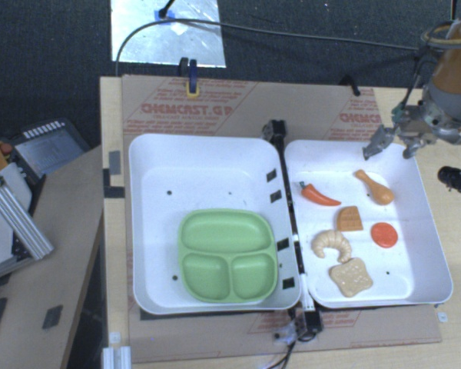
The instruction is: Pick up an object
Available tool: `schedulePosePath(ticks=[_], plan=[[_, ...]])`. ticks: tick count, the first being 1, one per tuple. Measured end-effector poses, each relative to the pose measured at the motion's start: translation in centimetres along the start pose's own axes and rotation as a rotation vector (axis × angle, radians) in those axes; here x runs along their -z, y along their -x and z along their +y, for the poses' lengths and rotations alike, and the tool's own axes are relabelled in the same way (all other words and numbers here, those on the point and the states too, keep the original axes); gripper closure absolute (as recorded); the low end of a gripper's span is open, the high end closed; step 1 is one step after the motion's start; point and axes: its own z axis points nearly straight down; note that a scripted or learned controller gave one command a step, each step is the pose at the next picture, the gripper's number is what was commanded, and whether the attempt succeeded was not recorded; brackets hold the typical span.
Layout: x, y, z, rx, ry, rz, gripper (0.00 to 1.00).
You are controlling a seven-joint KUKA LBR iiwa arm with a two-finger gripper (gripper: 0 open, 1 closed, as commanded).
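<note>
Here the task looks to be at its approach step, with nothing picked up yet. The gripper (390, 144) hangs above the far edge of the right bin (426, 229), its two fingers (373, 146) spread wide apart with nothing between them. Just below and toward the camera lies the nearest candidate, a toy drumstick (374, 187), tan and golden, lying flat at a slant with its thin end pointing toward the gripper. Near it in the same bin are a red-orange chili pepper (319, 194), a small brown block (350, 219), a red disc (384, 235), a pale croissant (332, 243) and a slice of toast (351, 277), all apart from each other. The left bin (161, 175) holds a green divided plate (228, 254). The next move probably calls for lowering the open fingers to straddle the drumstick across its narrow width, then closing.
</note>
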Motion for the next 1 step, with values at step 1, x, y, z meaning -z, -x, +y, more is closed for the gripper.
schedulePosePath(ticks=[1], plan=[[0.79, -0.04, 0.28, 0.003, 0.012, -0.003, 0.0]])
